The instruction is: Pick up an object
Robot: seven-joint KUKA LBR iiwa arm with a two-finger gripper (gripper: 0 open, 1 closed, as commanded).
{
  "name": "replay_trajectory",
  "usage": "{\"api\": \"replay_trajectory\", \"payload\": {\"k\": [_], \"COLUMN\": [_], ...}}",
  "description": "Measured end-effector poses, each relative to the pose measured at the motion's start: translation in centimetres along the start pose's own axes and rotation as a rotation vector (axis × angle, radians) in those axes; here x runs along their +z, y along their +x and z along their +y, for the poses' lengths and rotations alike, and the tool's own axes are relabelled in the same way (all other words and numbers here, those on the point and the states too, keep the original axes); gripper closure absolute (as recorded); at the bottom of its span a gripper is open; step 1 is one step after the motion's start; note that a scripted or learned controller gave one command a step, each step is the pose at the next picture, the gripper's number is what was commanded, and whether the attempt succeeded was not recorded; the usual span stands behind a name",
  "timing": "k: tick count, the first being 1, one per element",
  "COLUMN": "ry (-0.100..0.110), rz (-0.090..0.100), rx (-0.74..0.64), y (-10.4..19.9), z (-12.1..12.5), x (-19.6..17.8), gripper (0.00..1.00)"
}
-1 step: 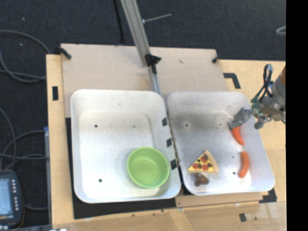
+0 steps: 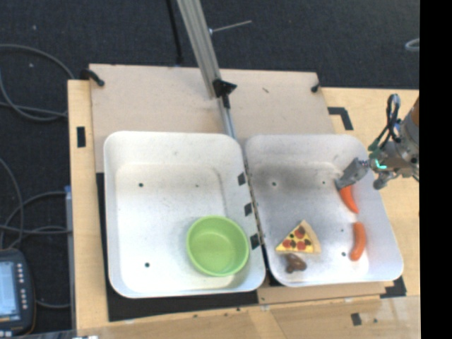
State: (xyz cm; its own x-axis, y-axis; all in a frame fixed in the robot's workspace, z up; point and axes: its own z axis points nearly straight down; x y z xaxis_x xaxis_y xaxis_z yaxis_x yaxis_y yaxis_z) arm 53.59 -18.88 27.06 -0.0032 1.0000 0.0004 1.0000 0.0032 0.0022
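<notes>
Hand: the hand [image 2: 366,172] comes in from the right edge and sits over the upper right part of the right bin [image 2: 311,154]. Two grey fingers [image 2: 351,172] are spread apart with a clear gap, so it's released, nothing between them.

Carrot-ish thing: an orange stick [image 2: 349,199] lies just below the hand's left finger, upper end right by the fingertip. Can't tell if they actually touch.

Second one: another orange stick, call it the sausage [image 2: 358,241], lies further below the hand, near the right wall of the same bin, roughly upright in the view.

Pizza: a toy pizza slice [image 2: 299,239], yellow with red dots, sits below and to the left of the hand, well apart from it.

Brown lump: a small brown blob [image 2: 295,263] touches or nearly touches the slice's bottom edge, too small to say what it is.

Bowl: a green bowl [image 2: 217,245] is way off to the hand's left, in the lower right corner of the left bin [image 2: 141,161], open side up.

Counter: the tan counter [image 2: 282,94] carries both bins side by side.

Pole: a metal pole [image 2: 201,41] slants up from between the bins, up and left of the hand.

Cables: some cables [image 2: 21,90] lie on the dark floor far left.
</notes>
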Motion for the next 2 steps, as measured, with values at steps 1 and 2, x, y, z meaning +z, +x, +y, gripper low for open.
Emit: {"api": "replay_trajectory", "payload": {"k": [1, 2], "ry": [0.005, 0.006], "rz": [-0.003, -0.002], "rx": [0.004, 0.005], "y": [-0.7, -1.0], "z": [0.7, -0.2], "x": [4.7, 9.3], "gripper": [0.00, 0.00]}}
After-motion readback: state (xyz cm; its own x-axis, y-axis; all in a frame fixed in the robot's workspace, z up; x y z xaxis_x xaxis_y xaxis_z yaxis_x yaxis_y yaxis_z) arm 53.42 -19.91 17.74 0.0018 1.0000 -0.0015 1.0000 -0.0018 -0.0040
